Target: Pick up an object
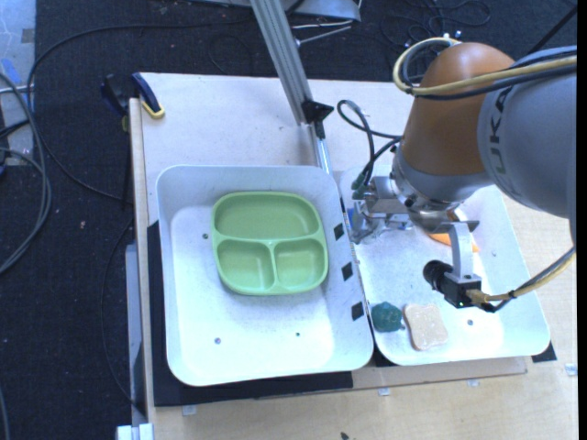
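Fingers, open or closed? Can't tell on that gripper. Lower right, the sponge looks light and squashy; pinch its long sides.

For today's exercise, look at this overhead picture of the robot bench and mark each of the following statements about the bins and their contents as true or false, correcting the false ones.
1. The green divided plate lies in the left bin. True.
2. The plate has four compartments. False: it has three, one long one and two smaller ones.
3. A small teal object lies beside a tan sponge-like block near the front edge of the right bin. True.
4. The gripper hangs over the middle of the green plate. False: it is above the right bin, close to the divide between the bins.
5. The teal object lies on the plate. False: it lies in the right bin.
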You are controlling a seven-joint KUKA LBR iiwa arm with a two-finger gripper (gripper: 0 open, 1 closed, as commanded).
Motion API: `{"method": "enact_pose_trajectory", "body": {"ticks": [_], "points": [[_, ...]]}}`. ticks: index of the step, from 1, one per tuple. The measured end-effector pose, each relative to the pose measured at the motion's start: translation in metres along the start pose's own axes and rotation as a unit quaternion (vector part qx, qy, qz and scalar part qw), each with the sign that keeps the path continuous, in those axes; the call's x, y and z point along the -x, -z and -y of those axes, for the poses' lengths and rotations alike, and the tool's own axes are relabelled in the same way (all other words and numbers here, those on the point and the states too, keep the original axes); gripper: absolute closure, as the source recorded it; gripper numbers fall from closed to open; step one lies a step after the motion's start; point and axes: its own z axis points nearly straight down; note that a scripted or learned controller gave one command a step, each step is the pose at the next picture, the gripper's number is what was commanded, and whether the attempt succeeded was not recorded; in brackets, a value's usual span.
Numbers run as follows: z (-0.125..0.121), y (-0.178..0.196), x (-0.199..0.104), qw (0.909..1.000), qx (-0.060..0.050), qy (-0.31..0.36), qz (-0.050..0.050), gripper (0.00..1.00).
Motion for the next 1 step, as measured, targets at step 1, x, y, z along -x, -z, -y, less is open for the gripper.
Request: {"method": "enact_pose_trajectory", "body": {"ticks": [1], "points": [[0.0052,-0.0179,-0.0526,1.0000,-0.001,-0.001,0.001,1.00]]}}
